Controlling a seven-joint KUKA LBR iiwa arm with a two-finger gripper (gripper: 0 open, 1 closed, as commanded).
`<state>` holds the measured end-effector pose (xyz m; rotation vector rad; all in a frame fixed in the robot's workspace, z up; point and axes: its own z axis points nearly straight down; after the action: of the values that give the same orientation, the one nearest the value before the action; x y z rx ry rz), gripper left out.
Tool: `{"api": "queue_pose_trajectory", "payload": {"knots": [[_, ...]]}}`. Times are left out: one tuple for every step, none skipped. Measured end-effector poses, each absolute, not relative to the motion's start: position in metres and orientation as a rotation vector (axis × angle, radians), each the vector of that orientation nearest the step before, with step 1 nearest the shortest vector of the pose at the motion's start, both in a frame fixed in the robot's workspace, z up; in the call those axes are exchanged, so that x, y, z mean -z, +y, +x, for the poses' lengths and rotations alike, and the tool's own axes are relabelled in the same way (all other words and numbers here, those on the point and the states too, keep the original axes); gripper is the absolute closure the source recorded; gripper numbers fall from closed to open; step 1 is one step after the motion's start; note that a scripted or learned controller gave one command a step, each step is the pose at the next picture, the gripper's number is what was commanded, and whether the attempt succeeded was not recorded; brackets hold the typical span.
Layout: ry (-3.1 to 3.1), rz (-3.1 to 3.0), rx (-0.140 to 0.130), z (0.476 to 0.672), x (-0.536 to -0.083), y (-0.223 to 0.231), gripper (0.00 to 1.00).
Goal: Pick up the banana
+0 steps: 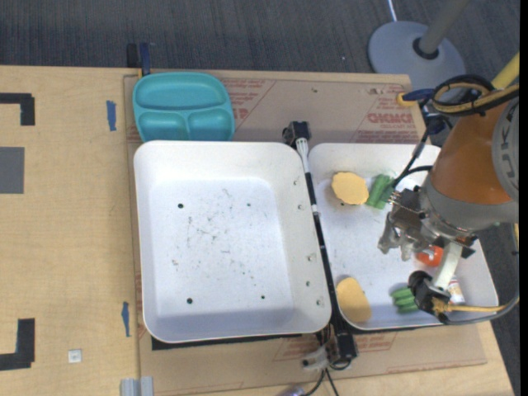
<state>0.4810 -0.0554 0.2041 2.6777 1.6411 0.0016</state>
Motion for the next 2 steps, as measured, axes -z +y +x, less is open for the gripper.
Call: {"api": "queue_pose_trajectory", "payload": {"knots": [[1.671,2.664,0.003,0.4789,-0.1842,0.0102,1.00],[1.672,2.663,0.002,0.4796,-0.1940,0.0102,1.00]]}}
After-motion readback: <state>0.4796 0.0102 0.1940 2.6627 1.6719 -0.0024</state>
